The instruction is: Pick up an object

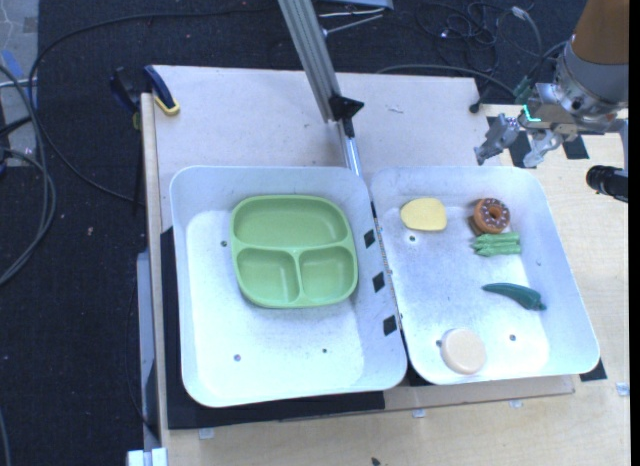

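Note:
The right bin holds a yellow lump, a brown frosted doughnut, a light green bean pod, a dark green pepper and a cream round disc. My gripper hangs above the bin's far right corner, beyond the doughnut. Its two fingers stand apart with nothing between them, so it is open.
The left bin bears a light green three-compartment plate. A slanted metal pole crosses the bench behind the bins. A blue and yellow clamp sits at the bench's far left corner. Cables lie on the dark floor around.

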Action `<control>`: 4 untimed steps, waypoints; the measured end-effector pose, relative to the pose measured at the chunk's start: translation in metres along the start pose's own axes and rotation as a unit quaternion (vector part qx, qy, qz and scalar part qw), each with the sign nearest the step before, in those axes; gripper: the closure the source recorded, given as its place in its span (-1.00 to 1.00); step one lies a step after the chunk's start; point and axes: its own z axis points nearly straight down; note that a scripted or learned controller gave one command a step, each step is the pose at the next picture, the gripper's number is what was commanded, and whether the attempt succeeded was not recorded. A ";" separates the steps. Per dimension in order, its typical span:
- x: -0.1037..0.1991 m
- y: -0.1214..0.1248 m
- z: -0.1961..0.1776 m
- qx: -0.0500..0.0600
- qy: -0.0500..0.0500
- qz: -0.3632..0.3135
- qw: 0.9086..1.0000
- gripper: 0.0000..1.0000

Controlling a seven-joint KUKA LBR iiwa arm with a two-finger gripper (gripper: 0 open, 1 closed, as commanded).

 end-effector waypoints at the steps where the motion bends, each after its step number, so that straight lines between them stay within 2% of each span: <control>1: 0.000 0.001 -0.001 -0.001 0.000 0.000 1.000 -1.00; 2: -0.008 -0.005 0.052 0.000 0.000 0.001 1.000 -1.00; 3: -0.001 -0.013 0.105 0.000 0.000 0.000 1.000 -1.00; 4: -0.008 -0.010 0.151 0.000 0.000 0.000 1.000 -1.00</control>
